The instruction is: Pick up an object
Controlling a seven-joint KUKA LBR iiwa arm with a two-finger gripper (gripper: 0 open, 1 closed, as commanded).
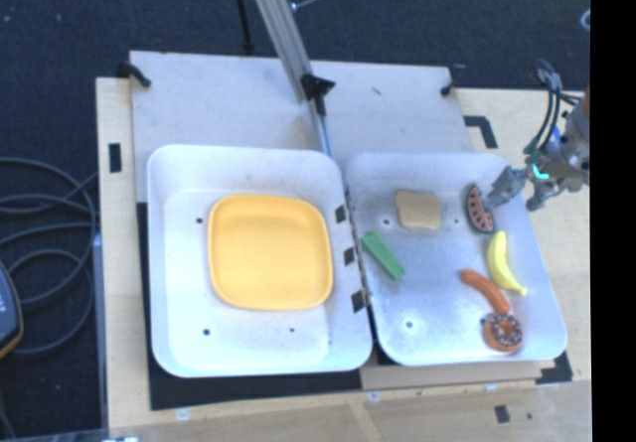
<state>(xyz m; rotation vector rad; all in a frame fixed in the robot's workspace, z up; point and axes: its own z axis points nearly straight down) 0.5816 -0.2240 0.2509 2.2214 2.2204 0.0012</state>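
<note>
My gripper [524, 190] hangs at the right bin's [437, 341] far right corner, its two grey fingers spread open with nothing between them. Just left of it lies a watermelon slice [480, 209]. A tan bread piece [417, 210] sits further left. Below the gripper are a yellow banana [504, 263], an orange sausage [485, 289] and a chocolate donut [502, 331]. A green block [383, 256] lies near the bin's left wall.
The left bin [179, 331] holds a square yellow plate [268, 251]. A slanted metal pole [283, 28] rises behind the bins. Black cables [40, 202] lie off the bench at the left.
</note>
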